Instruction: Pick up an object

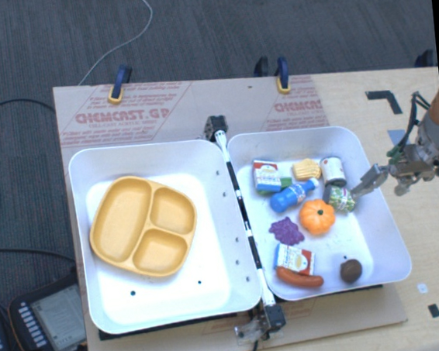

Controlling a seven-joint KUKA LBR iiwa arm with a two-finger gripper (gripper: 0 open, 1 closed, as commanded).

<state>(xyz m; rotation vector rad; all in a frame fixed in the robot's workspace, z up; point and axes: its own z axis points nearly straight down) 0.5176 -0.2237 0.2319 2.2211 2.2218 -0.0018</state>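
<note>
A jumble of small toy foods was seen in the right bin (381, 232). A red and white carton (266, 177) lay toward the far left corner, with a yellow corn piece (306, 169) and a small can (332, 170) beside it along the far edge. A blue bottle (292, 196) lay on its side below them. An orange pumpkin-like fruit (317, 217) sat near the middle, purple grapes (286, 231) to its left. Near the front edge lay a second carton (294, 259), a sausage (299, 280) and a brown round piece (351, 271).

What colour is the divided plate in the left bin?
Yellow-orange all over; the three-compartment plastic plate shows plainly in the camera view, lying in the left white bin.
</note>
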